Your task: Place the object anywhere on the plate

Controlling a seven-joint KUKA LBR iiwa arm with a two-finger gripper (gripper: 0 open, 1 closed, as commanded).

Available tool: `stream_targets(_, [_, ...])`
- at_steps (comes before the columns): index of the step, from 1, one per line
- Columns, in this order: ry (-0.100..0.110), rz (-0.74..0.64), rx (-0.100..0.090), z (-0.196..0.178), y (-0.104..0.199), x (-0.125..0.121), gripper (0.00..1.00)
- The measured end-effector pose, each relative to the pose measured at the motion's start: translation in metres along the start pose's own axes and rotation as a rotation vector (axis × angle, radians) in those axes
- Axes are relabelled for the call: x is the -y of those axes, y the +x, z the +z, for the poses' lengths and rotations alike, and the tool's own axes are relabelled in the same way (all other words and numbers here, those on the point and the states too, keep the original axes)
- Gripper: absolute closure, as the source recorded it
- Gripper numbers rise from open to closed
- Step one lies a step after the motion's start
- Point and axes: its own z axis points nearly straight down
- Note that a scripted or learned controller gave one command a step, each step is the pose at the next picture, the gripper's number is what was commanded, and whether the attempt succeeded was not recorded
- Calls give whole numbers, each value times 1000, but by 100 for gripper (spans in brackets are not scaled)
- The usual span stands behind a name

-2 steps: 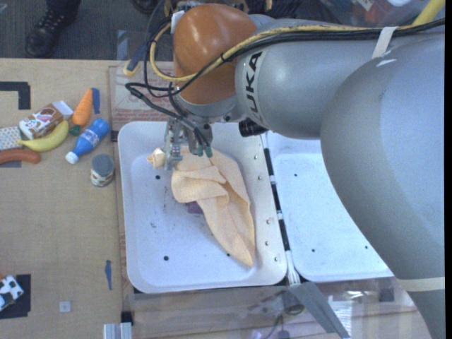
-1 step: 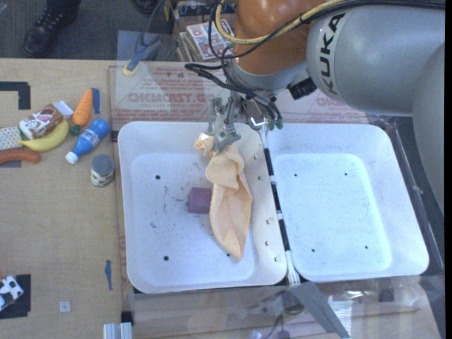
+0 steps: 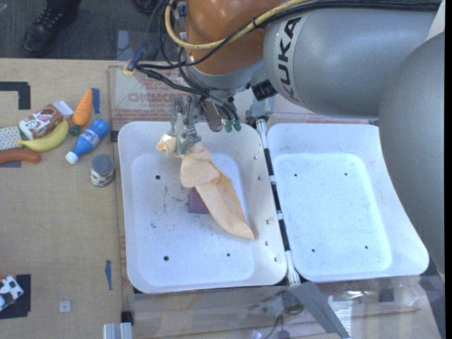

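My gripper (image 3: 185, 138) hangs over the back of the left bin (image 3: 141, 260), under the orange wrist band. Its fingers are shut on the top end of a tan cloth (image 3: 212, 189). The cloth droops from the fingers and trails forward and to the right, its lower end lying on the bin floor near the middle. A small purple object (image 3: 195, 203) lies on the floor partly under the cloth; its shape is mostly hidden.
The right bin (image 3: 332, 210) sits beside the left one, with a ridge between them. On the wooden bench to the left lie a banana (image 3: 44, 141), a carrot (image 3: 85, 107), a blue bottle (image 3: 89, 140) and a small can (image 3: 102, 169).
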Motion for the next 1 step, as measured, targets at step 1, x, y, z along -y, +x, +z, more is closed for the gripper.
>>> stream_targets(1, [1, 138, -6, 7, 25, -24, 100])
